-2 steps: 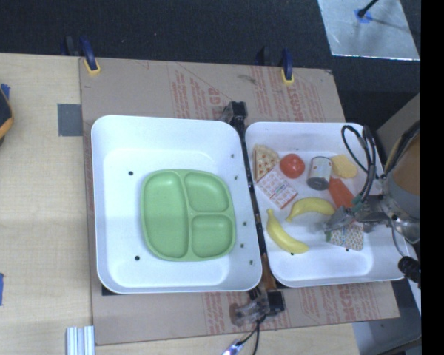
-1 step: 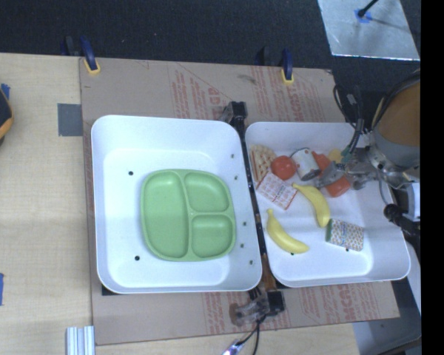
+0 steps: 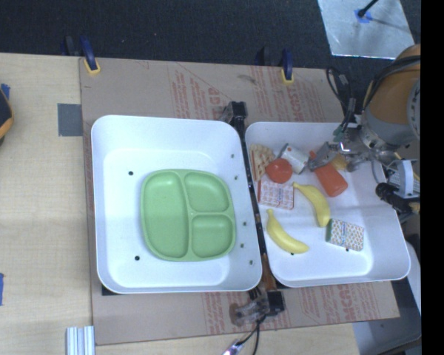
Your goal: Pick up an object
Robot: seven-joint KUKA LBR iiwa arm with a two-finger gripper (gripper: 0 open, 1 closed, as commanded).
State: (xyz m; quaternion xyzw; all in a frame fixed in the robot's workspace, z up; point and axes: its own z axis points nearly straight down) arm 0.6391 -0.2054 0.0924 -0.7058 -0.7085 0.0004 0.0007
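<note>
Orange cup (image 3: 331, 180) lies in right bin (image 3: 385, 261), toward 1 o'clock, just below pincer (image 3: 327, 156). Pincer low over it; opening cannot be told, nothing seen held. Bananas (image 3: 314, 203), tomato (image 3: 279, 171) nearby. Pick judged not yet done; grasp and lift remain.

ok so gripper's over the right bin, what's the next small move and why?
Probably lower the gripper a little onto the orange cup. It sits just above and left of the cup, which lies apart from the two bananas and the red ball, so it looks like the nearest uncluttered target.
</note>
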